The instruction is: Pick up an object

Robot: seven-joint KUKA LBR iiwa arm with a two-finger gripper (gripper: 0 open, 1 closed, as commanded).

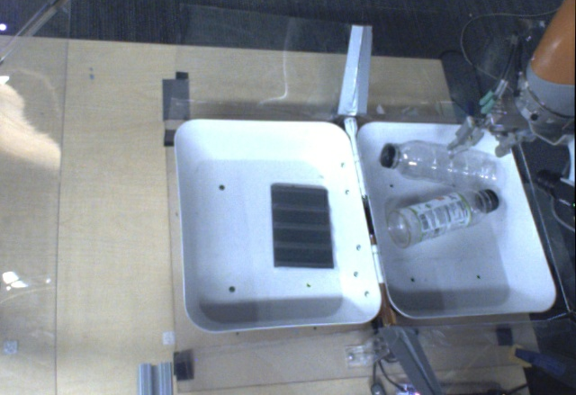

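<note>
Two clear plastic bottles lie in the right bin [531, 281]. The upper bottle [436, 161] has a black cap pointing left. Below it, the second bottle [441, 213] carries a printed label and has its black cap to the right. A dark ribbed rectangular block [301, 224] lies flat in the middle of the left bin [207, 204]. My gripper [483, 139] hangs at the back right of the right bin, just above the upper bottle's right end. Its fingers are spread open with nothing between them.
A metal divider post [355, 74] stands behind the seam between the bins. Cables and the arm's orange band [553, 56] fill the far right. Small black brackets [178, 96] sit on the wooden bench by the left bin's corners.
</note>
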